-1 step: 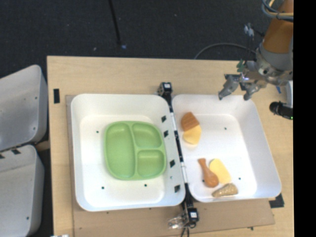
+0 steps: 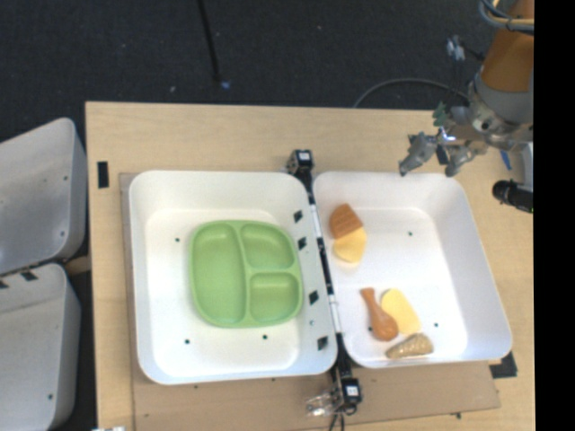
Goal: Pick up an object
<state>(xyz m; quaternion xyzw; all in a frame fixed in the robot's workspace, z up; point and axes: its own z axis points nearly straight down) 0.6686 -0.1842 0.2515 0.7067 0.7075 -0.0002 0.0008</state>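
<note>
We see two shallow white bins side by side on the worktop. The left bin holds a green divided plate. In the right bin, an orange-and-yellow piece lies near the dividing edge, while a brown drumstick, a yellow piece and a tan cone cluster toward the near side. The claw hangs above the right bin's far edge, holding nothing.

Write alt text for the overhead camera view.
A gripper hovers over the far rim of the right bin, which holds toy food pieces. The left bin holds a green divided tray.
</note>
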